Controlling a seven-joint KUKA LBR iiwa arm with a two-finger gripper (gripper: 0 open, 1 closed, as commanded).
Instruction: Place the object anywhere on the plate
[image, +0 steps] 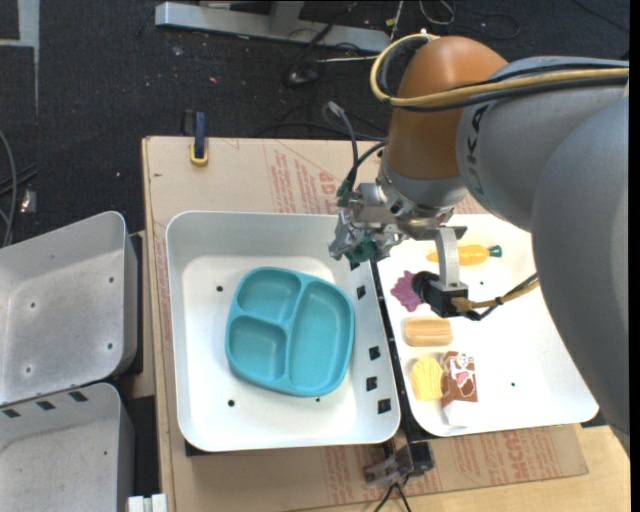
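Note:
A teal divided plate (291, 331) lies in the left white bin (195, 300), a little left of that bin's middle. My gripper (357, 240) hangs over the rim between the two bins, above and to the right of the plate's far corner. A small dark green object (366, 244) shows between its fingers, and the gripper is shut on it. Most of that object is hidden by the gripper's metal body.
The right bin (530, 380) holds a purple piece (405, 291), a yellow and orange toy (472, 254), a tan block (427, 331), a yellow corn-like piece (427, 378) and a brown and white packet (460, 379). The arm's bulk covers that bin's far right.

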